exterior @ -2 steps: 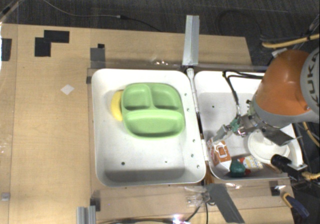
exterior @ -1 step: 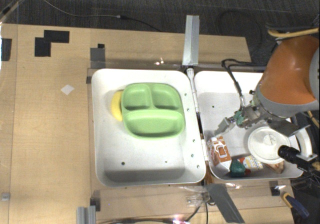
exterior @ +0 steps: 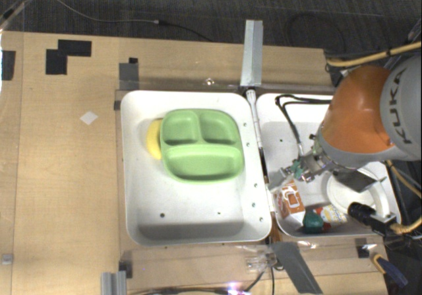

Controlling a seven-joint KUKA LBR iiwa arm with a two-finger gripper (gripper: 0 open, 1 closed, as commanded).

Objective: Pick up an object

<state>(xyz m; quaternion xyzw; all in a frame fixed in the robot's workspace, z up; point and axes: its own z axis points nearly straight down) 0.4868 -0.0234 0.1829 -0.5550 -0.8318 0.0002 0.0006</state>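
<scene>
Pincer (exterior: 298,169), state impossible to tell, hangs just above orange packet (exterior: 289,200) in right bin (exterior: 277,105).

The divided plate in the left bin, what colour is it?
Light green, seen in the camera view.

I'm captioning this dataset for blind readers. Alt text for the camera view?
A grey arm reaches into the right bin, above an orange-and-white packet and a green object. The left bin holds a green divided plate over a yellow object.
</scene>
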